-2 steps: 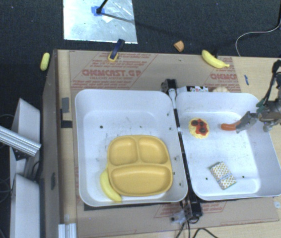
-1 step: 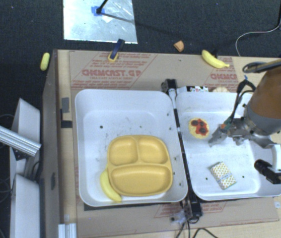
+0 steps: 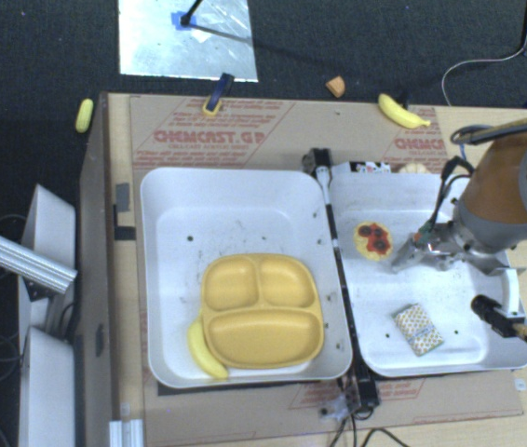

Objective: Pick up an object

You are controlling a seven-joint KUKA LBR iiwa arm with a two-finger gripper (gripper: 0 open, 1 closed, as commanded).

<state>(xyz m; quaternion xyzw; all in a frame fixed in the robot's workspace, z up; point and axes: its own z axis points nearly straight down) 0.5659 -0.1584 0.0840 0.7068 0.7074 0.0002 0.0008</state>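
**benchwatcher:** What's your feed showing right now?

**me:** Two white bins side by side on the bench. In the left bin (image 3: 166,212) I've got a yellow divided plate (image 3: 262,307) sitting toward the near side, with a banana (image 3: 204,352) tucked against its left edge, touching it. The right bin (image 3: 487,354) has a small round pizza toy (image 3: 373,239) with red spots near the divider, and a little patterned packet (image 3: 418,329) lying flat closer to the front, well apart from the pizza.

**benchwatcher:** And the arm?

**me:** It reaches in from the right, orange band up top. The gripper (image 3: 419,250) is down in the right bin, just beside the pizza toy on its right, and I can't see anything between the fingers. Whether they're spread or pinched together, I honestly can't tell, it's a grey blur at that spot.

**benchwatcher:** Anything outside the bins?

**me:** Another banana (image 3: 401,112) lies on the bench behind the right bin.
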